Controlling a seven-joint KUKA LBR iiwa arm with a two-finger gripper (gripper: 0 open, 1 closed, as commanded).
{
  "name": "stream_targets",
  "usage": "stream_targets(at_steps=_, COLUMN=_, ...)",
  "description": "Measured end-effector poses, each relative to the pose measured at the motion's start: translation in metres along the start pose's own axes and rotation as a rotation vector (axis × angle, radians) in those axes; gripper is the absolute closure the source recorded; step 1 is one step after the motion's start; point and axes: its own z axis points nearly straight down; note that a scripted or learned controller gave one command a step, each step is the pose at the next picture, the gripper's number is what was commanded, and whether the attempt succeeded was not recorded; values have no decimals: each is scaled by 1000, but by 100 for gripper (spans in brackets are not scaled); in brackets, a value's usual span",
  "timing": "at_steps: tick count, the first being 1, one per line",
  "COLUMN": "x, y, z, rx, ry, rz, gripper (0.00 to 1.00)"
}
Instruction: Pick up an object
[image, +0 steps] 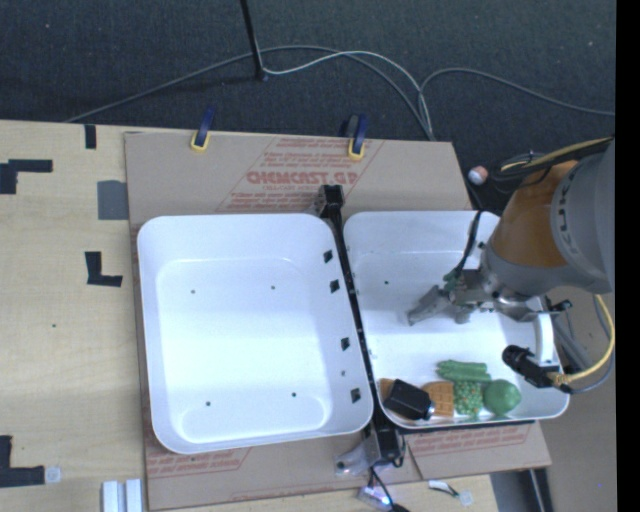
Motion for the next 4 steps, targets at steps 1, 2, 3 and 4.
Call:
stream_targets(at_steps=1, x=33, y=27, z=3, rx=-1, ry=0, rz=-3, gripper=0)
stream_targets(at_steps=2, x=32, y=26, z=-8, rx=-1, ry=0, rz=0, gripper=100)
stream_targets(at_steps=3, x=32, y=26, z=-7, rx=0, ry=0, rz=0, gripper=0)
stream_targets(at_steps=4, x=75, y=40, z=3, rx=1, ry=1, rz=-3, gripper=0)
